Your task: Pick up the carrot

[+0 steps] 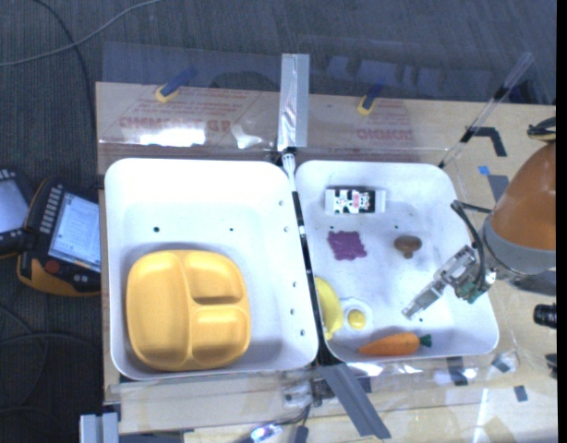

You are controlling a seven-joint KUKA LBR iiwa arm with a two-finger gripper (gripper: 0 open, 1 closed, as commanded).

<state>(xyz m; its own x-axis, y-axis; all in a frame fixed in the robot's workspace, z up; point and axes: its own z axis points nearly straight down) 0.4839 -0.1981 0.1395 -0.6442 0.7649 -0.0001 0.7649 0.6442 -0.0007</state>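
Note:
An orange carrot (391, 344) with a green stub end lies flat along the front wall of the right bin (454, 212). My gripper (416, 306) hangs low over the right bin's floor, a short way above and to the right of the carrot. Its fingers point down and left, and nothing shows between them. The grey arm with its orange band reaches in from the right edge.
The right bin also holds a black and white box (355, 200), a purple grape bunch (346, 244), a small brown item (408, 245), a yellow banana (328, 305) and a white-and-yellow egg piece (355, 317). A yellow divided tray (186, 307) fills the left bin's front.

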